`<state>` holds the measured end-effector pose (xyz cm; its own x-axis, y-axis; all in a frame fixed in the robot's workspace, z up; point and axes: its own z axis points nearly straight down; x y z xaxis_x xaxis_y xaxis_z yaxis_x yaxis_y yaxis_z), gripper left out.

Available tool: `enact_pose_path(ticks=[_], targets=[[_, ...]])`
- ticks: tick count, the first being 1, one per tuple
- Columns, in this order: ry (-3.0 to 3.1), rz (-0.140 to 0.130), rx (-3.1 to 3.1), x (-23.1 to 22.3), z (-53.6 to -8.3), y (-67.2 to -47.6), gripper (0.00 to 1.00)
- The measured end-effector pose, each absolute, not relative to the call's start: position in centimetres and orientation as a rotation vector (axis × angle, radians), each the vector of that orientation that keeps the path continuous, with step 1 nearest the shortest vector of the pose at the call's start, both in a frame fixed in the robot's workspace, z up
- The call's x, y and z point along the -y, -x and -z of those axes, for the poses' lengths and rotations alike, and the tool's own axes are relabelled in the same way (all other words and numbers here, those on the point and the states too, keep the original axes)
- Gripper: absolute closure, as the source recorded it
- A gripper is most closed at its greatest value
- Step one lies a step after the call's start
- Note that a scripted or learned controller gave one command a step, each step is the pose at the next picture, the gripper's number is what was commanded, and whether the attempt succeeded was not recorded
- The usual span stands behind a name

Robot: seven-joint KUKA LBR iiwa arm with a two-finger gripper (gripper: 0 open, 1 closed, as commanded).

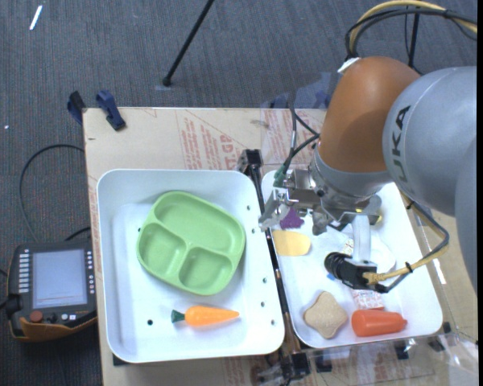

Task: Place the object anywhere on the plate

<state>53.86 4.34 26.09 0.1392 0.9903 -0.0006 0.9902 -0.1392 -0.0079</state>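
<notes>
The green plate (191, 242) is lying in the left bin (113, 215) with all three compartments bare, so by my reading nothing has been placed yet and the whole carry is still to do. The gripper (291, 215) is hanging over the right bin (419, 296), at about three o'clock from the plate. A small purple object (289, 215) is showing at its tip, but whether the hand is pinching it or merely hovering above it I cannot tell.

The plate is looking like smooth moulded plastic, rounded and divided. At six o'clock from it a glossy toy carrot (208, 316) is resting. In the right bin are sitting a pale yellow rounded piece (293, 244), a tan, grainy bread-shaped toy (325, 314) and an orange-red oblong one (378, 322).
</notes>
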Motion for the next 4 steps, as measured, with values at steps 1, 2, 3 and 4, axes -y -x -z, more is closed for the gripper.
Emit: enact_pose_path(ticks=[1, 2, 3, 4], targets=[[2.367, -0.009, 2.057, -4.34, -26.09, -53.86, 0.00], [2.367, -0.009, 2.057, -4.34, -26.09, -53.86, 0.00], [2.367, -0.009, 2.057, -4.34, -26.09, -53.86, 0.00], [2.367, -0.009, 2.057, -4.34, -26.09, -53.86, 0.00]])
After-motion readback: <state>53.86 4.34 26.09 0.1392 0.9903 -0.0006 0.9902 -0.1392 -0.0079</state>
